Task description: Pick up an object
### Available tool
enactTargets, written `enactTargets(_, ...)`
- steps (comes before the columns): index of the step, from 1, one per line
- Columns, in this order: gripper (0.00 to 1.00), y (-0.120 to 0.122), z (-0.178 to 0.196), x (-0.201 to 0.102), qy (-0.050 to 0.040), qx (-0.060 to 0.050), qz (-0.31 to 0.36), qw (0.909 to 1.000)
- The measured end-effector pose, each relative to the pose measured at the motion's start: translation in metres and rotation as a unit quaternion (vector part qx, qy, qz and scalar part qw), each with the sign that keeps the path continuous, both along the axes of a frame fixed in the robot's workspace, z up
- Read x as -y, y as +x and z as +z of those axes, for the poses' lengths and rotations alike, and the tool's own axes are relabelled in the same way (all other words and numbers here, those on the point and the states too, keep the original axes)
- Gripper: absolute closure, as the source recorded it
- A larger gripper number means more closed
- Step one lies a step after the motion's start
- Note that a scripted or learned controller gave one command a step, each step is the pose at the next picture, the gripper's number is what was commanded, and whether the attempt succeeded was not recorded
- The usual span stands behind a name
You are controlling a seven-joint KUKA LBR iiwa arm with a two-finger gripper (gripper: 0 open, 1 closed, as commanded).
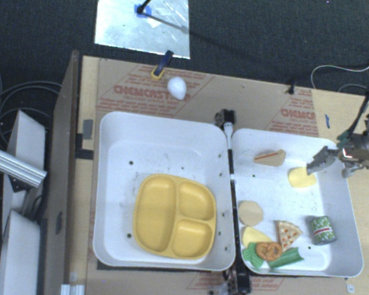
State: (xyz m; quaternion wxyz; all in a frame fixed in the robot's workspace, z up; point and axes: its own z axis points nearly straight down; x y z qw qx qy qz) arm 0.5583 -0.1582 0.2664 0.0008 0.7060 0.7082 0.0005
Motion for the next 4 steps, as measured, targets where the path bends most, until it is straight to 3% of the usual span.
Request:
enactTargets(2,0.0,-0.033,-0.132,0.039,0.0008,-0.004,-0.002,1.0)
enactTargets(3,0.0,0.026,-0.184,0.02,0.0002,0.001,0.002,1.0)
enactTargets(4,1.0,0.025,-0.171,0.021,0.0,0.001,0.001,1.0)
